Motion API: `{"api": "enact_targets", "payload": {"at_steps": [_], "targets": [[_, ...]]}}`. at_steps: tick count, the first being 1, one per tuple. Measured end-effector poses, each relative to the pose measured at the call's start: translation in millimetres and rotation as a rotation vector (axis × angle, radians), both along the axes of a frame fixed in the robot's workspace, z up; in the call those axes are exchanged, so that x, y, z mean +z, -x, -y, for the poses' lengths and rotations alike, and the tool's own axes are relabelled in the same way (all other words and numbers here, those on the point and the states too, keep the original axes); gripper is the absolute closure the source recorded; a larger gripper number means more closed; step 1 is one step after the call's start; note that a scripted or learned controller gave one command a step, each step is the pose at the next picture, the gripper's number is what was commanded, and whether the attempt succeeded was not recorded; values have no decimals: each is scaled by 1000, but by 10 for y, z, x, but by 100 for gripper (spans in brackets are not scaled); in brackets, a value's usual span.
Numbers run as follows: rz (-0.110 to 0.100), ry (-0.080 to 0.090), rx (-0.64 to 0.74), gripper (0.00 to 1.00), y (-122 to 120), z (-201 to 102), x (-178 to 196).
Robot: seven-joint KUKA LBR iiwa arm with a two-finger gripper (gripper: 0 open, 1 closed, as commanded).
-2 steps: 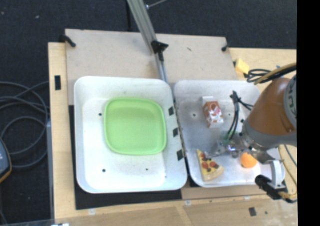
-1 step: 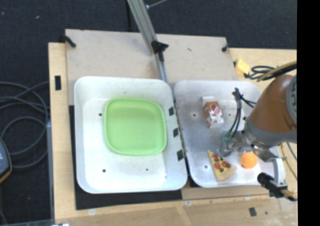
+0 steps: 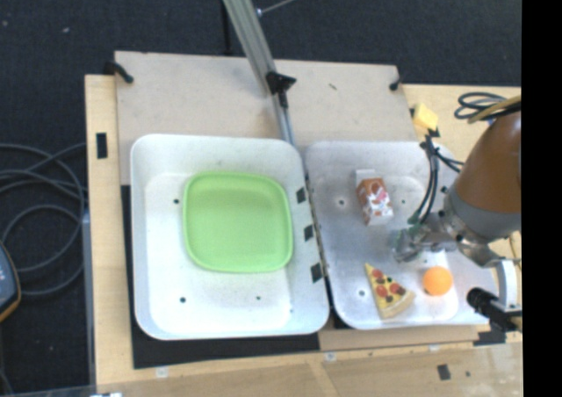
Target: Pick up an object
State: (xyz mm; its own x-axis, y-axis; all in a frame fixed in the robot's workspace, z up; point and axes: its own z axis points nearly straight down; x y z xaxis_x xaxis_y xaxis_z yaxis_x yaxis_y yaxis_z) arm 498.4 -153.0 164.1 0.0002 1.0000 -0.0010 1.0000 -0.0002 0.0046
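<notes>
Hand hangs low in the right bin, between carton, pizza slice and orange ball. Whether it is clenched or released, I cannot tell. Green plate lies in the left bin.

A robotics lab: a grey-and-orange arm works over two white bins on a plywood bench, with cables trailing on dark carpet.
</notes>
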Motion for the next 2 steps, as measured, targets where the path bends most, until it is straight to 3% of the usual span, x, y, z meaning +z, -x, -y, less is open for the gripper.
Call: {"api": "enact_targets", "payload": {"at_steps": [2], "targets": [[0,0,0,100,-7,21,1038]]}}
